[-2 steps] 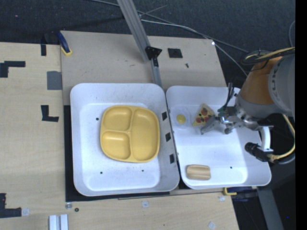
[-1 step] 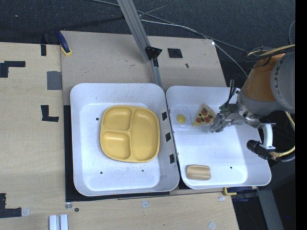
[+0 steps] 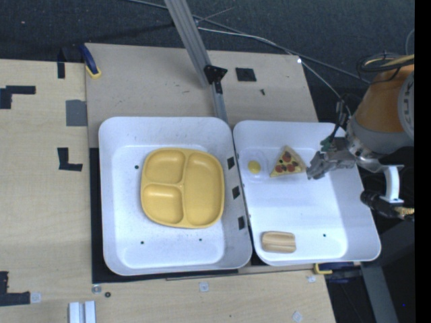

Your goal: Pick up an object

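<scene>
Lying flat — triangular pizza slice [image 3: 287, 163], red toppings; end effector [image 3: 316, 171] beside, grip state unclear

bench [image 3: 168, 86] | left bin [image 3: 114, 180] | right bin [image 3: 296, 214] | side by side, touching

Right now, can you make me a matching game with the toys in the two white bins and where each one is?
Things:
1. yellow divided plate
2. pizza slice
3. bread roll
4. small yellow piece

Places:
A. near front edge of the right bin
B. just left of the pizza slice
C. middle of the left bin
D. right beside the claw

Pairs: 1-C, 2-D, 3-A, 4-B
</scene>
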Available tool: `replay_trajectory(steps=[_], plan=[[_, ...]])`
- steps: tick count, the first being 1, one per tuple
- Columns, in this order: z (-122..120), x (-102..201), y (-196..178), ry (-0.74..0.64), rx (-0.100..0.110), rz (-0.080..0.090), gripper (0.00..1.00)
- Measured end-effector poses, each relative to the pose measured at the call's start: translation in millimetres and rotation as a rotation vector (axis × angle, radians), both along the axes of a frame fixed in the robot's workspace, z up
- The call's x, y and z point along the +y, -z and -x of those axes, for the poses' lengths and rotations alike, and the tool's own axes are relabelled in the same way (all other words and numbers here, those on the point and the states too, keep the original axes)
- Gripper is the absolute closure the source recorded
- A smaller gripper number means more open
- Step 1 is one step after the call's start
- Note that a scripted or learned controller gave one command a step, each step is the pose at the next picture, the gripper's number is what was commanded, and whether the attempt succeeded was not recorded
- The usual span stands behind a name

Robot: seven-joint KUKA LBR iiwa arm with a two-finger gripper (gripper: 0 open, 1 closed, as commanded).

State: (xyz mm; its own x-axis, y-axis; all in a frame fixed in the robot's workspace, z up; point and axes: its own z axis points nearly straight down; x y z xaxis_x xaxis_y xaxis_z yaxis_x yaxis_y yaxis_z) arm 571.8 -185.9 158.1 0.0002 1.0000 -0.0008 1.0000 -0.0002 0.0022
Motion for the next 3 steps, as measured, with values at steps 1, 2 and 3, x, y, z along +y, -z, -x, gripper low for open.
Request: replay_trajectory(steps=[1, 2, 3], plan=[[3, -6, -61, 0.000, -0.002, 0.001, 1.00], [2, -6, -85, -0.001, 0.000, 0.000, 1.00], [-14, 44, -91, -0.007, 0.001, -0.002, 1.00]])
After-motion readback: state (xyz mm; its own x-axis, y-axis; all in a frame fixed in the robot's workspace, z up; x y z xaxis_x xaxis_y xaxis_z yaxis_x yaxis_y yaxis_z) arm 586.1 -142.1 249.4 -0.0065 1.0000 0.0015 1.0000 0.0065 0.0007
